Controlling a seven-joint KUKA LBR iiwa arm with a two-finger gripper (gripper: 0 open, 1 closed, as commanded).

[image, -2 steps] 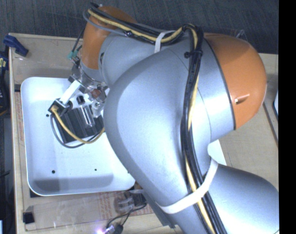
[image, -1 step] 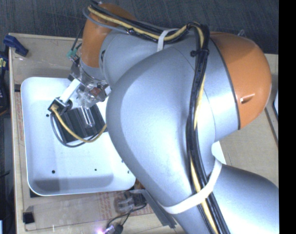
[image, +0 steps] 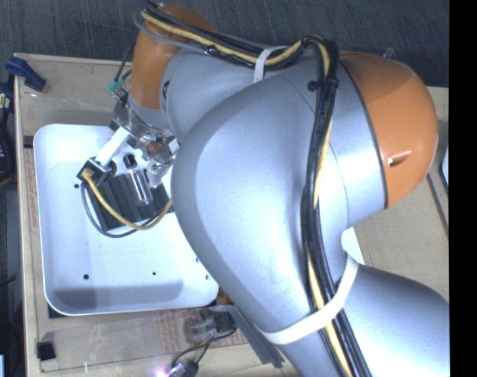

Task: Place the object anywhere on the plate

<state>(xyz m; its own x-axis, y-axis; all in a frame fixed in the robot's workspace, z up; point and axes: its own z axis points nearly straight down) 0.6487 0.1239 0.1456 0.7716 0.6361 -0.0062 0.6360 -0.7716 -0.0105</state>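
Camera view: no object or plate can be made out; the arm (image: 301,203) covers most of the scene. The gripper (image: 132,187) hangs over the left bin (image: 65,234), its black body ringed by a yellow cable (image: 104,206). Whether it holds anything cannot be told. The bin sits on the wooden surface (image: 73,77), which carries a blue clamp (image: 24,72) at its upper-left corner.
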